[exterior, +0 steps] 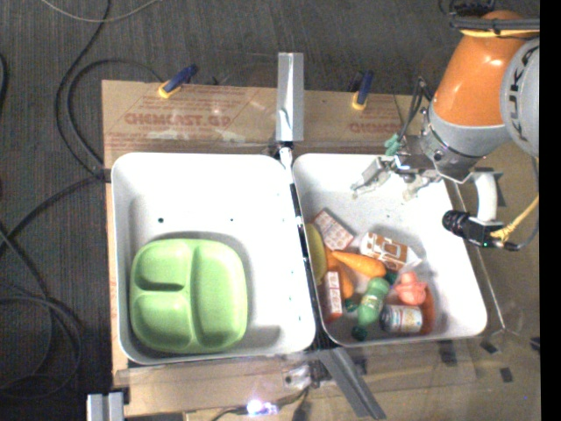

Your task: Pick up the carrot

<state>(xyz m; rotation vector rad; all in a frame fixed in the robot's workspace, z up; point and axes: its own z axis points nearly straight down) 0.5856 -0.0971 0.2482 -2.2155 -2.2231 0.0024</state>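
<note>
The carrot (359, 263) is orange and tapered. It lies on its side in the right bin (456, 274), in the pile of items at the bin's near end. My gripper (386, 185) hangs over the far, bare part of the same bin, well above and behind the carrot. Its two fingers are spread open with nothing between them.
Around the carrot lie a green bottle (372, 298), a can (403, 319), a pink-red toy (408, 288), a small box (384, 248), a patterned packet (333, 228), a red packet (333, 295) and a yellow banana (316, 248). The left bin (158, 178) holds a green divided plate (188, 292).
</note>
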